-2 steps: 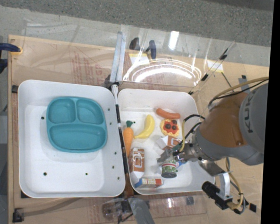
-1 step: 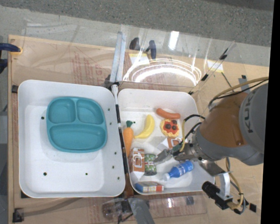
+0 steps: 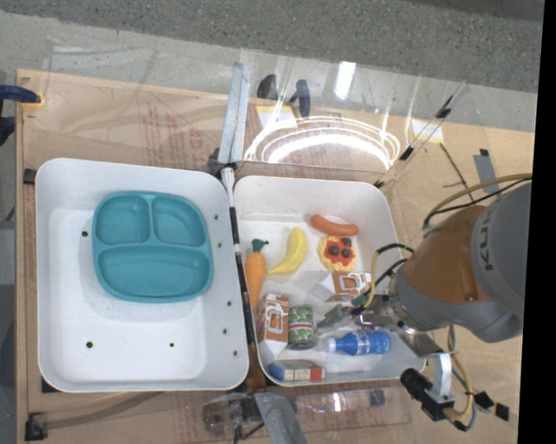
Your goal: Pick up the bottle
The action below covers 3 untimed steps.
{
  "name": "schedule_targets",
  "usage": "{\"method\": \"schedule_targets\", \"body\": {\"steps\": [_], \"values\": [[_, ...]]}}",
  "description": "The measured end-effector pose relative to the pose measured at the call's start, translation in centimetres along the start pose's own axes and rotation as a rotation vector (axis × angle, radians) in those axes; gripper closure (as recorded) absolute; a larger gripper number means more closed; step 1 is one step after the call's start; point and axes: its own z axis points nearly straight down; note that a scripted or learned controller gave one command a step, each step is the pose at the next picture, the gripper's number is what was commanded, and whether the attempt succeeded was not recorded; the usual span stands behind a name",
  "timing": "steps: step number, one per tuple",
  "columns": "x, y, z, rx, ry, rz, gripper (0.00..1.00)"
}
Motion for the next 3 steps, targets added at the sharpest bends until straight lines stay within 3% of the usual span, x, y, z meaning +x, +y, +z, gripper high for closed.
{"method": "schedule_targets", "body": {"steps": [1, 2, 3], "values": [[-0.1, -0.1, -1.0, 0.002, 0.000, 0.000, 1.00], [-0.1, -0.1, -1.0, 0.002, 0.000, -0.001, 0.00], [-0.3, -0.1, -2.0, 0.004, 0.000, -0.001, 1.00]]}}
